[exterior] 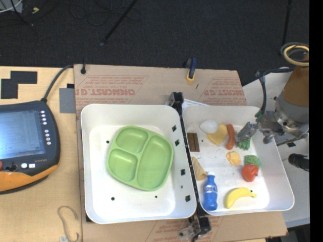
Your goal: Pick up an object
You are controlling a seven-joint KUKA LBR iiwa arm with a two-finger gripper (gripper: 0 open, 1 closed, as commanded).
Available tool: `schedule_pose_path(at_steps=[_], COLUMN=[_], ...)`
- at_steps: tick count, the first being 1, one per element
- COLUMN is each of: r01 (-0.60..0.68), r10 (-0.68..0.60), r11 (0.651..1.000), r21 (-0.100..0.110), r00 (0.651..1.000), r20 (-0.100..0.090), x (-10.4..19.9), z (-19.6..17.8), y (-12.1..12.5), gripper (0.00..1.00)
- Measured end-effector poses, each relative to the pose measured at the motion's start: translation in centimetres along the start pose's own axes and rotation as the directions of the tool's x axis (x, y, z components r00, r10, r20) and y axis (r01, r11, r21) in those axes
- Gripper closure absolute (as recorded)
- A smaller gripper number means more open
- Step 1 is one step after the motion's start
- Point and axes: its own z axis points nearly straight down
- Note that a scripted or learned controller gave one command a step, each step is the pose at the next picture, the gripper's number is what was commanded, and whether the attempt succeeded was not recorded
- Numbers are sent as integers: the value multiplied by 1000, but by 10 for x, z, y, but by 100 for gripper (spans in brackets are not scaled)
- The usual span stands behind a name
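From my station I judge that the pick is only at its beginning. The tool (251, 131) is low at the far right side of the right bin (282, 195), just beside a small green piece (244, 144) that looks like toy broccoli, and it may touch it. I cannot tell how far the tool is open, and I see nothing lifted from the bin floor. So the approach seems done; the grasp and the lift are left.

All candidate things lie in the right bin. The orange sausage (230, 136) is just to the left of the tool, and its long axis runs nearly from the far side to the near side of the bin. Beside it are a yellow wedge (219, 135) and a white egg (208, 126). The banana (239, 196) lies near the front edge, long axis about left to right, the ends curving up. The blue bottle (210, 191) lies with its cap toward the far side. A red strawberry (250, 171) with green top sits between the tool and the banana.

The left bin (96, 195) carries a green divided plate (140, 158), well apart from the tool.
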Motion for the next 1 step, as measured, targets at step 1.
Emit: schedule_pose_path(at_steps=[1], r01=[2], r10=[-2], r11=[1000], r21=[-15], r00=[1000], r20=[3], x=[0], z=[-9], y=[3], gripper=[0])
